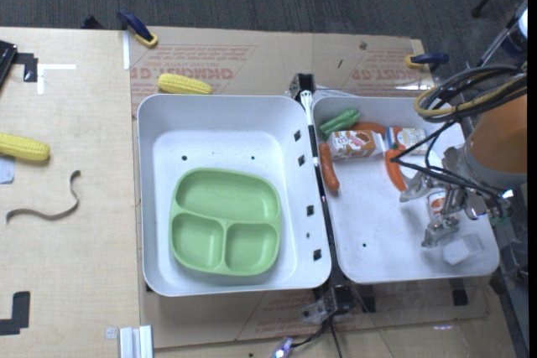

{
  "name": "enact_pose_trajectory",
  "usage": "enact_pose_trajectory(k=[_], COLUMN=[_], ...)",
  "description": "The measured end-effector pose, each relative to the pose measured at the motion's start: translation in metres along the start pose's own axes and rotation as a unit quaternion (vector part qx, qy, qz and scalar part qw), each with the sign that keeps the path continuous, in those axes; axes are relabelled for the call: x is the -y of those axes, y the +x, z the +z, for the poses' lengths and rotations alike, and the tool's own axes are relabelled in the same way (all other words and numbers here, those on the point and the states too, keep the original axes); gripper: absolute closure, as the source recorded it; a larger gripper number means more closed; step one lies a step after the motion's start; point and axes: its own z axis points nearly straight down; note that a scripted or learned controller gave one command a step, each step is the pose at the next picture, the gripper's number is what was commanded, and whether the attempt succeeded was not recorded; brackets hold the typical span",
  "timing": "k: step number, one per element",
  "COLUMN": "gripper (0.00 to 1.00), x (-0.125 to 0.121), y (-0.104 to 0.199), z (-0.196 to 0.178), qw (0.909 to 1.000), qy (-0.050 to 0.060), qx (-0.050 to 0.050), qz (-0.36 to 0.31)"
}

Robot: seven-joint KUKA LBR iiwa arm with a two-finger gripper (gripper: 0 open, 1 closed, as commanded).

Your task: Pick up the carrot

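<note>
Green plate (225, 222) in left bin, carrot (393, 169) lengthwise near-to-far, right bin.

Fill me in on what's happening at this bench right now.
A grey arm with an orange band reaches in from the right, its gripper low over the right bin, near that bin's right side. The carrot lies further back in the same bin, beside a small food package and green pods. A sausage lies along that bin's left wall. The left bin holds a green divided plate. Nothing looks picked up yet.
</note>
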Motion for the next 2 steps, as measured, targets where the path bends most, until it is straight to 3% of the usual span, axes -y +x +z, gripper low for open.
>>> enact_pose_trajectory(k=[1,2], gripper=[0.0,0.0], x=[-0.092,-0.032], y=[-0.005,-0.028], z=[0.01,0.009], qw=[0.9944,0.9894], qy=[-0.002,0.0], qx=[-0.003,-0.001], qz=[0.105,0.145])
